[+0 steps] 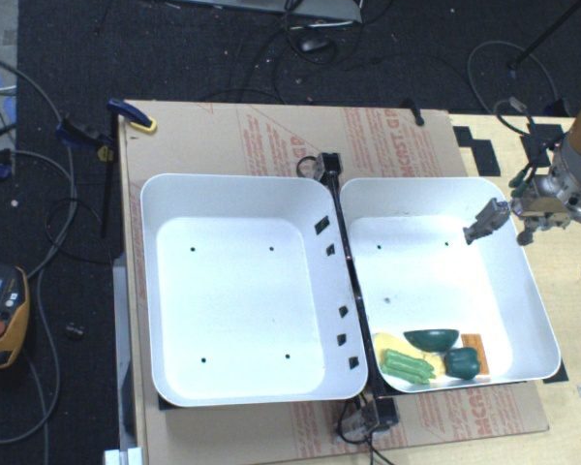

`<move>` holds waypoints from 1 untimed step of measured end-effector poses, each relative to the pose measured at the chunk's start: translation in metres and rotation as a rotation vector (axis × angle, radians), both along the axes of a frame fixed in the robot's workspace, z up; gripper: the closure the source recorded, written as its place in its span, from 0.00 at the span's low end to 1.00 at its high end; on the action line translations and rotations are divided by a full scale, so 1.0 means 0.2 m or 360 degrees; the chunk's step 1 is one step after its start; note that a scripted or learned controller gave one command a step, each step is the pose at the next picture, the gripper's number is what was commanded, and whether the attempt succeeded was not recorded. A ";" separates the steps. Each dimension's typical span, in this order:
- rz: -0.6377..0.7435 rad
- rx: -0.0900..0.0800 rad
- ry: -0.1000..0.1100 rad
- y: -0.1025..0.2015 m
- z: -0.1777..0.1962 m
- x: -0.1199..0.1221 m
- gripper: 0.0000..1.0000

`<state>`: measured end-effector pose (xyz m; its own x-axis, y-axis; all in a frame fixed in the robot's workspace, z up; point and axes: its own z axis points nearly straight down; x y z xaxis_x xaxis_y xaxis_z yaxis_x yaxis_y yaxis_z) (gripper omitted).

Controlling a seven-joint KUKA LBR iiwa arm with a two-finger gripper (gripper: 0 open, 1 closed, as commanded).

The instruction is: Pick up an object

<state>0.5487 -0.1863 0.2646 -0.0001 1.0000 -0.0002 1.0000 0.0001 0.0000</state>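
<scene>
- Gripper (pixel 504 223) at the right bin's (pixel 407 260) far right rim, fingers spread apart — nothing between them.
- Well apart, heaped in that bin's near corner: dark green bowl (pixel 432 338), light green ridged piece (pixel 408 366), teal block (pixel 462 362), yellow piece (pixel 391 344), orange block (pixel 474 342).
- Beside it, the left bin (pixel 232 289).
</scene>
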 end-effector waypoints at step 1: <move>0.0006 0.0005 0.0014 0.34 -0.53 -0.13 0.00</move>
